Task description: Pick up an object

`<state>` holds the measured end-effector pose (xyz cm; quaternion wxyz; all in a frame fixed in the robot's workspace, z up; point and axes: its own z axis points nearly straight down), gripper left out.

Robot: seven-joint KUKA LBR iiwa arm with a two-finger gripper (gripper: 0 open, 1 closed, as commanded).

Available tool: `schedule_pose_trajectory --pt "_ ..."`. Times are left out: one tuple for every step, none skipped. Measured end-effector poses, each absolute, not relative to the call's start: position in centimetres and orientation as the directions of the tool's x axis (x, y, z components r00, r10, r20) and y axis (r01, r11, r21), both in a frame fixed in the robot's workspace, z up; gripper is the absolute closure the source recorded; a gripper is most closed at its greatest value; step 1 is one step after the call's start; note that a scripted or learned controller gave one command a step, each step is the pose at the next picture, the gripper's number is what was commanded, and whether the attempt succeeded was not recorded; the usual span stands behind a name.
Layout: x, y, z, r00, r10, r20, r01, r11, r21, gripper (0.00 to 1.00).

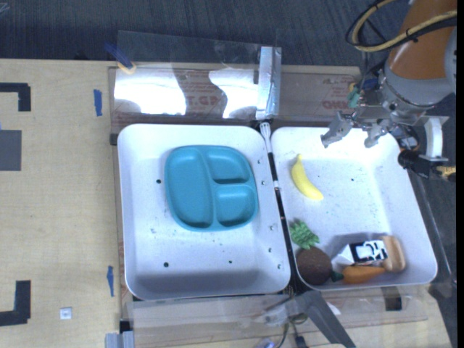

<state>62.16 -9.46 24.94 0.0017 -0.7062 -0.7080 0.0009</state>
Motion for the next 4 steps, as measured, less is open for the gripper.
schedule_pose_trajectory --pt "62.9 -3.6 18.0 -0.131 0.991 0.002 0.991 0.131 -0.008 0.00" --pt "61.3 -7.0 18.3 -0.127 0.992 0.001 0.992 0.127 -0.004 0.00" --pt "64.4 -10.6 8.9 -0.371 0.929 0.000 0.929 0.371 0.001 0.00" --pt "64.5 -10.8 9.8 -0.367 0.930 0.000 0.930 0.367 0.002 1.00"
